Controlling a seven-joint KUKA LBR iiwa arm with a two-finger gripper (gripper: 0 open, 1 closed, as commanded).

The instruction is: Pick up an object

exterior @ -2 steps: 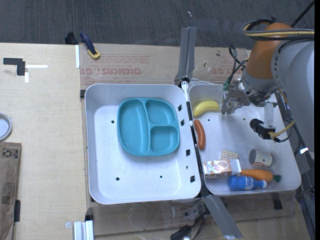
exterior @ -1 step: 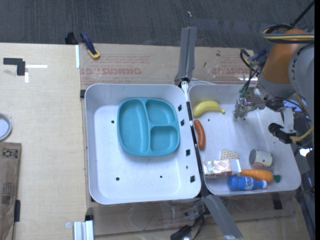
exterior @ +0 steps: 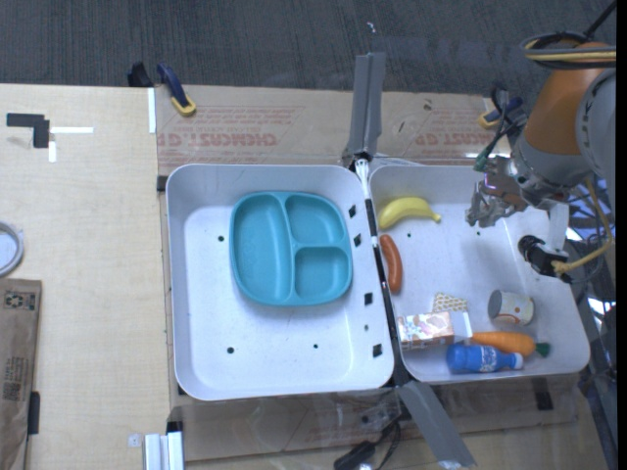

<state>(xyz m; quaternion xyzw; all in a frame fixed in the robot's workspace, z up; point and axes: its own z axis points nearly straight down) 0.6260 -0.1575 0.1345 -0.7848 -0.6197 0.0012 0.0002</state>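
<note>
The gripper (exterior: 487, 207) is seen above the right bin (exterior: 568, 306), near its far edge; whether it is spread or pressed together cannot be told. A banana (exterior: 407, 211) is found in the bin's far left corner, long axis across the view, tip pointing right. A sausage (exterior: 393, 262) lies lengthwise beside the left wall. A carrot (exterior: 504, 342) and blue bottle (exterior: 483, 359) lie crosswise near the front.

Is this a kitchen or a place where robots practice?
Probably a robot practice lab, not a kitchen. A robot arm reaches over two white bins. One holds a blue divided plate; the other holds toy-like food, such as a banana and carrot.
</note>
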